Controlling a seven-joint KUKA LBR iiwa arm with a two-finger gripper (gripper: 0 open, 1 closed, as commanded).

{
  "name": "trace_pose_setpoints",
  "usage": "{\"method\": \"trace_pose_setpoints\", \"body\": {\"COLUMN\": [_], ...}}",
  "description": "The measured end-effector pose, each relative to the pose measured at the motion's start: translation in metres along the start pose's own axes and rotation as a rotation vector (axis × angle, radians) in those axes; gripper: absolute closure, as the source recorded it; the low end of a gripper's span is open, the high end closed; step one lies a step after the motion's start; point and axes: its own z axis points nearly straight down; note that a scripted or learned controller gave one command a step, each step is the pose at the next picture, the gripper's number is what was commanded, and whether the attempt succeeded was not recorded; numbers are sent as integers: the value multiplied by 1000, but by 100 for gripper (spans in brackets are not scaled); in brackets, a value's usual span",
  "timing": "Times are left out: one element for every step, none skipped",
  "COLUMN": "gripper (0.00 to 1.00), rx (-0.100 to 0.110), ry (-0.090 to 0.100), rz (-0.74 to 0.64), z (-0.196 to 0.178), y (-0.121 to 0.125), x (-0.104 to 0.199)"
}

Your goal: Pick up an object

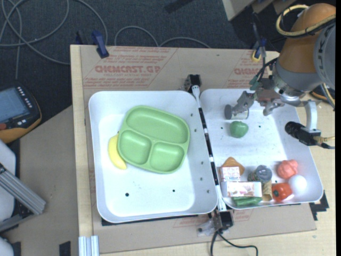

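Observation:
My gripper [249,109] hangs over the far part of the right bin [298,143]. Its two grey fingers [232,110] are spread apart and nothing is between them, so it is open. A small round green fruit [238,129] lies on the bin floor just in front of the fingers, apart from them. Along the bin's near edge sits a cluster of things: an orange wedge [233,163], a small red-and-white box [230,174], a pale carton [244,189], a green pod [245,200], a grey round lid [262,173], a pink-orange fruit [287,168], a white egg [298,184] and a red piece [281,192].
The left bin [106,196] holds a green divided plate [154,138] with a yellow banana [115,152] tucked at its left side. A raised rim [205,143] separates the two bins. Bare floor lies between the green fruit and the near cluster.

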Motion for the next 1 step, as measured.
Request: {"method": "trace_pose_setpoints", "body": {"gripper": [0], "rx": [1], "ry": [1], "rz": [0], "z": [109], "y": [-5], "x": [0]}}
